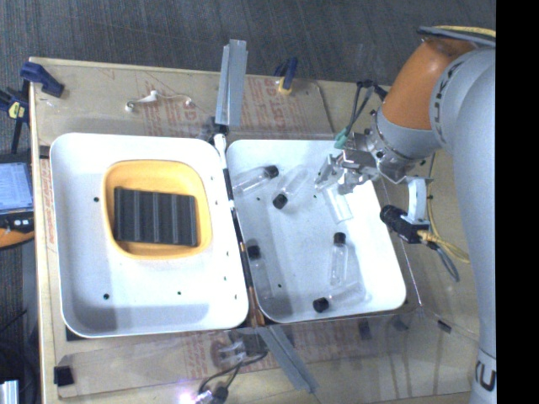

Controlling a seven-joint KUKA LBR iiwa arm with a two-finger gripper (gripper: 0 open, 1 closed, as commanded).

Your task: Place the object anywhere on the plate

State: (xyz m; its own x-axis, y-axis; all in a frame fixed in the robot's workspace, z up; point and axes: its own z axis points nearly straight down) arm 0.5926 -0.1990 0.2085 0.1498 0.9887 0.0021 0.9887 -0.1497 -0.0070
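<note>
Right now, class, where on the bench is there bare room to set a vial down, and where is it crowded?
Free: the white floor of the left bin around the yellow plate, widest along its near edge. The plate's centre holds a dark ribbed block. Crowded: the right bin, strewn with clear black-capped vials, with the gripper over its far right corner.

- A robotics lab: plywood bench (101, 87) held with blue clamps (40, 78)
- Grey industrial arm (455, 99), two white bins (76, 301), loose cables (438, 242)
</note>
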